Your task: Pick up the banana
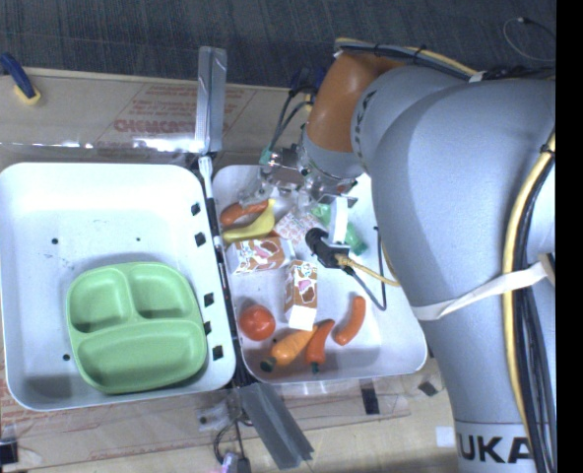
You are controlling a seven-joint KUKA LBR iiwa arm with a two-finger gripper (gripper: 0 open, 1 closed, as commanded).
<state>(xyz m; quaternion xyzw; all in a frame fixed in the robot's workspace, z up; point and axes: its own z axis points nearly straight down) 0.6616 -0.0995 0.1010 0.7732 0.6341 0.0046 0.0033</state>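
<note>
You had the pincer [293,177] hanging over the far end of the right bin [402,348]; whether it was released or clenched you couldn't tell. The banana [250,227] lay just left of and below it, against an orange sausage [244,210]. Best to shift left, then descend squarely across the banana.

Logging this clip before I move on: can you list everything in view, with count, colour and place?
Bins: 2, white, side by side on the bench.
Divided plate: 1, green, left bin.
Banana: 1, yellow, right bin, far left part.
Tomato: 1, red, right bin, near side.
Carrot: 1, orange, right bin, near edge.
Sausage: 1, orange-red, right bin.
Small cartons: 2, brown-white, right bin middle.
Arm: 1, grey with orange band, over right bin.
Gripper: 1, beside banana.
</note>
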